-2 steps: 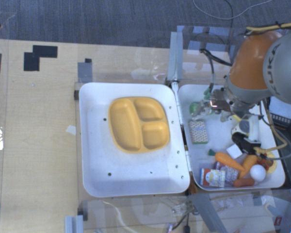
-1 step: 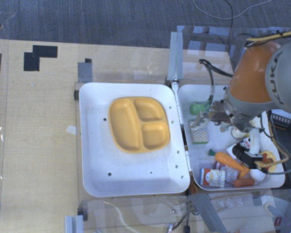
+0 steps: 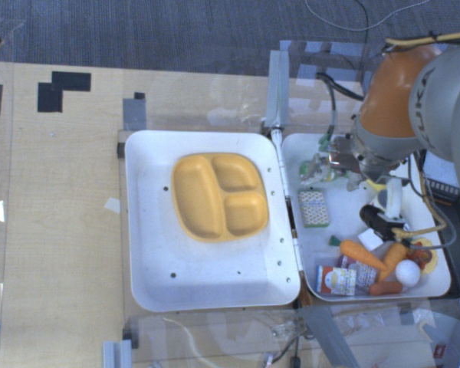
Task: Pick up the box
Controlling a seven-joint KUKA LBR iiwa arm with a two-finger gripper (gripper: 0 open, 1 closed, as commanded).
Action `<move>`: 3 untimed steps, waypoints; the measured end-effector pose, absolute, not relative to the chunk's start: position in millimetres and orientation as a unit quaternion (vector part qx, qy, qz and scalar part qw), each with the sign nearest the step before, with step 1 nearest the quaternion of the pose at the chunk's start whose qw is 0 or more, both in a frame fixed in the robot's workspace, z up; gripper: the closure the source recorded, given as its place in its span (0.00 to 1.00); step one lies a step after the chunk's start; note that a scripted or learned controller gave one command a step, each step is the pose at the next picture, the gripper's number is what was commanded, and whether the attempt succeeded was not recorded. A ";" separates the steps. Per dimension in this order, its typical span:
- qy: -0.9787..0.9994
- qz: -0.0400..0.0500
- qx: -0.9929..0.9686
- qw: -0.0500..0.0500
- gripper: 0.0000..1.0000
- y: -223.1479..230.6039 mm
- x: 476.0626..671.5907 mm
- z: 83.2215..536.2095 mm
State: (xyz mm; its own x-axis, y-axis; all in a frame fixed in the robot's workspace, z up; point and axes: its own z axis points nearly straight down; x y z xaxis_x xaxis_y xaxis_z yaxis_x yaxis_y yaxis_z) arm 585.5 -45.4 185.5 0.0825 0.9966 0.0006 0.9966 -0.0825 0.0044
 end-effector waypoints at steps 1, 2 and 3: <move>0.734 0.008 0.679 0.007 0.00 -88.4 544.5 94.7; 0.735 0.012 0.677 0.012 1.00 -87.5 548.5 108.5; 0.811 0.002 0.585 0.003 1.00 -74.0 531.6 186.1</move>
State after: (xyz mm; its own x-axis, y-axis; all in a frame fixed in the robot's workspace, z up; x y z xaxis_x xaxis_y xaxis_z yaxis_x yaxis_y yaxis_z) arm 531.6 -74.0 186.1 -0.3165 0.9486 -0.0024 0.9486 0.3165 0.0071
